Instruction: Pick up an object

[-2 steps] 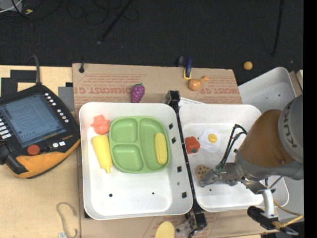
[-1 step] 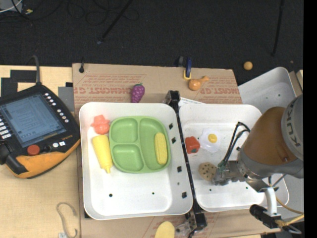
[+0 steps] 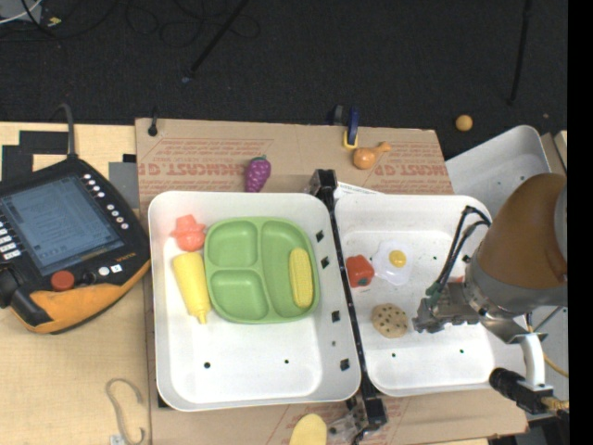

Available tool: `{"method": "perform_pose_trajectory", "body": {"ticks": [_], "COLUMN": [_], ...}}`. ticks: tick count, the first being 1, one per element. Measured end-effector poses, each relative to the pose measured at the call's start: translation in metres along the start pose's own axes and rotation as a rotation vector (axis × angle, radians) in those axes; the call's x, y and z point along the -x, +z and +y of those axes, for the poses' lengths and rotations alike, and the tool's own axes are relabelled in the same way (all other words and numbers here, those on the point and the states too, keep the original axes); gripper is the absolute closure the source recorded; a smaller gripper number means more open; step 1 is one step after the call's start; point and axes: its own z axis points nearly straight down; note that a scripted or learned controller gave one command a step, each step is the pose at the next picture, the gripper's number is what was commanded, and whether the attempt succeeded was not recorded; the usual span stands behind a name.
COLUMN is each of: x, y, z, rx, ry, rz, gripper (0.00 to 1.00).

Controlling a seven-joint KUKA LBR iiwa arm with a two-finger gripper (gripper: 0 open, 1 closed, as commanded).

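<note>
Dark floor with loose cables lies behind my bench, cardboard [image 3: 296, 151] under both bins. My gripper [image 3: 432, 317] hangs low in the right bin [image 3: 435, 378] — I cannot tell how its jaws stand, and I see nothing between them. Just left of it lies a cookie [image 3: 390, 319]; beyond, a red block [image 3: 359, 270] and a fried egg [image 3: 397, 260]. Over in the left bin [image 3: 241, 369] — a green divided plate [image 3: 258, 270] carrying corn [image 3: 300, 277], with a yellow bottle [image 3: 192, 285] beside it.
</note>
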Motion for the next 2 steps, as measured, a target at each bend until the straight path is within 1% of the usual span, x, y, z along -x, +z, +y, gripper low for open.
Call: {"method": "perform_pose_trajectory", "body": {"ticks": [1, 2], "x": [0.008, 0.009], "y": [-0.045, -0.068], "z": [-0.002, -0.001], "rx": [-0.001, -0.001], "ry": [0.001, 0.0], "rz": [0.0, 0.0], "gripper": [1.0, 1.0]}}
